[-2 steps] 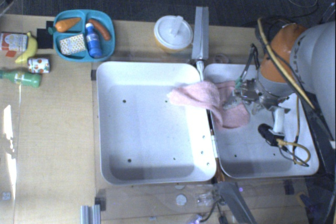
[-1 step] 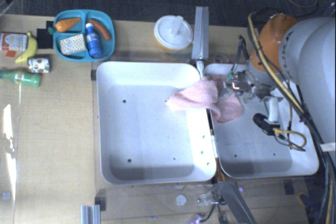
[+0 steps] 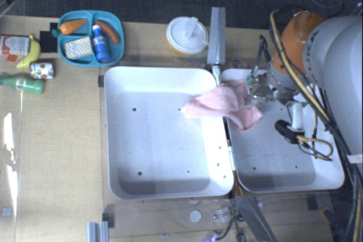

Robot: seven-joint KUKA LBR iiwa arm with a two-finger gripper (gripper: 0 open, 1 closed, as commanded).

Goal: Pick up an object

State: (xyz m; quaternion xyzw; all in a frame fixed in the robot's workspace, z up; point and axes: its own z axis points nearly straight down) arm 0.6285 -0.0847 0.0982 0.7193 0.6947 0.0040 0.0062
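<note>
**Pink cloth hangs over the wall between the bins**

Far left on the surface [image 3: 57, 139], at about nine o'clock, sit small toys: a banana [image 3: 29, 52], a little can [image 3: 41, 70] and a green bottle [image 3: 22, 84]. Up at eleven o'clock is a blue tray [image 3: 116, 37] with play food in it. At twelve o'clock stands a white cup with a lid [image 3: 187, 34].

The left bin [image 3: 153, 144] is in the middle. The pink cloth [image 3: 221, 106] lies across the wall where the two bins meet, at about two o'clock from the left bin's middle. Part of it is in the left bin and part droops into the right bin [image 3: 283, 170].

The gripper [image 3: 256, 92] is right at the cloth's right end, at three o'clock. It looks like it may be pinching the cloth there, but wires and metal hide that spot, so I cannot tell how wide it is or if it has a hold.

The job seems about halfway. The cloth looks partly lifted, but still touches the bins. It needs to come up clear.
</note>
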